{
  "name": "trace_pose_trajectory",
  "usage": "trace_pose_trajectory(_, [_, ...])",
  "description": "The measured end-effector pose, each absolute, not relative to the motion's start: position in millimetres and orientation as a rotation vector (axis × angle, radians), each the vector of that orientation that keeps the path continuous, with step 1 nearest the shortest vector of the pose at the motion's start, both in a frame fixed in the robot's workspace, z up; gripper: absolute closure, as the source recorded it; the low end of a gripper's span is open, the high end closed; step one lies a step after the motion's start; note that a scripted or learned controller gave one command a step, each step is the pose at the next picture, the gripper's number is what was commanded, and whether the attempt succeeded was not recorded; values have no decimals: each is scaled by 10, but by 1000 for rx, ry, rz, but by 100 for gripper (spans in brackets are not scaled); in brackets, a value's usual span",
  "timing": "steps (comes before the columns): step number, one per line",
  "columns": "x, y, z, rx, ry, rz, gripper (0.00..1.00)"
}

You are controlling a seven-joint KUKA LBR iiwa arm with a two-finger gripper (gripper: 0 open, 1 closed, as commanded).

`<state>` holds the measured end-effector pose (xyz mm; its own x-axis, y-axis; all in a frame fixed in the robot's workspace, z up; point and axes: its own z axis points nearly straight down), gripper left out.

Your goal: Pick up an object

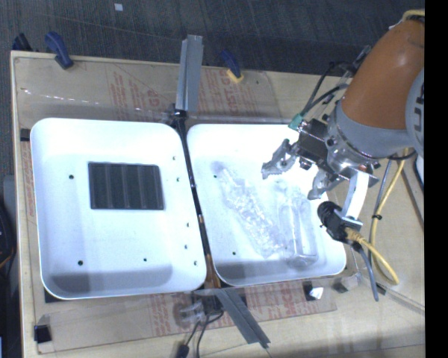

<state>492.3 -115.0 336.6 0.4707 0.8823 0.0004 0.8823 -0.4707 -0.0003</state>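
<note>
Two clear plastic items lie in the right bin [209, 144]: a crinkled transparent bottle [246, 211] running diagonally across the middle, and a second clear bottle [295, 226] beside it toward the right wall. My gripper [295, 176] hangs above the right bin's upper right part, over the far end of the second bottle. Its two fingers are spread apart, and nothing sits between them. One fingertip [272, 168] points left, the other [317, 191] points down toward the bin's right side.
The left bin [52, 148] holds a dark ribbed rectangular block [125, 186]. A metal divider bar [188, 73] stands between the bins at the back. Blue clamps [60, 51] grip the bench's far edge. Cables [366, 248] trail off the right bin's corner.
</note>
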Motion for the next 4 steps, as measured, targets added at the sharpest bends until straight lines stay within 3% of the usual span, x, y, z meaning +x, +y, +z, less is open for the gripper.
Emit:
trace_pose_trajectory(1, [4753, -1811, 2321, -2934, -1107, 9, 0])
trace_pose_trajectory(2, [4777, -1564, 2195, -3122, -331, 2, 0])
trace_pose_trajectory(3, [4789, -1549, 2286, -3116, -346, 6, 100])
trace_pose_trajectory(4, [4789, -1548, 2286, -3116, -347, 6, 0])
